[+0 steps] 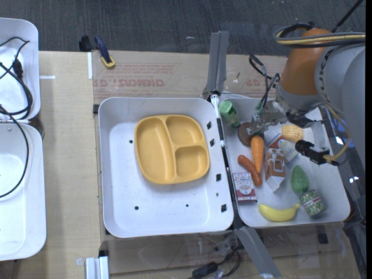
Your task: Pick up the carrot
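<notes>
Yellow plastic banana (278,212) lies at the near rim of the right white bin (340,205), one of two bins on the desk. Against that banana, the single orange toy carrot (257,153) stands farther back, pointing away, beside one red sausage (249,170) and a small red carton (244,186) whose print is unreadable. Just above the carrot's top hovers the claw (260,121); its state I cannot tell. One yellow three-compartment plate (172,148) sits in the left bin (116,173).
</notes>
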`<state>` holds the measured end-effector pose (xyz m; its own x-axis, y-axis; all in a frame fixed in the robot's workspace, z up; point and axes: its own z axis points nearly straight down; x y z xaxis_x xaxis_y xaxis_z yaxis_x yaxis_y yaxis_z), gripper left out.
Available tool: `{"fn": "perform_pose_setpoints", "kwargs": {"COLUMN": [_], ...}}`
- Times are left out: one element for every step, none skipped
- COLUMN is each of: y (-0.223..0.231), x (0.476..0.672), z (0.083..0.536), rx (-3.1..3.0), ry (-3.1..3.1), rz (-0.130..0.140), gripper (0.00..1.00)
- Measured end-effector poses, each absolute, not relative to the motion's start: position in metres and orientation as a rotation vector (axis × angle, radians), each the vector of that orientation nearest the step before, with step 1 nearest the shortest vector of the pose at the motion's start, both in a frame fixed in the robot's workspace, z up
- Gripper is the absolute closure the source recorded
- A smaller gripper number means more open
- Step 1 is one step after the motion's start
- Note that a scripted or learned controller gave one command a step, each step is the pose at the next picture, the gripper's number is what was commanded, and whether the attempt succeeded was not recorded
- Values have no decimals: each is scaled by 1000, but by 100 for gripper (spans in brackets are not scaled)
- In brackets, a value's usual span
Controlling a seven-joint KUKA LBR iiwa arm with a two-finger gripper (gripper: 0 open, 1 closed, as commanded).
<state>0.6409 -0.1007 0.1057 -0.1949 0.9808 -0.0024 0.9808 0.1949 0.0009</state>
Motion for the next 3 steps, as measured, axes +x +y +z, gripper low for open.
{"fn": "perform_pose_setpoints", "kwargs": {"y": [-113, -122, -61], "x": [643, 633, 584], "z": [95, 103, 190], "rx": [1977, 1988, 2000], "ry": [2435, 2433, 2425], "rz": [5, -1, -4], "gripper": [100, 100, 100]}}
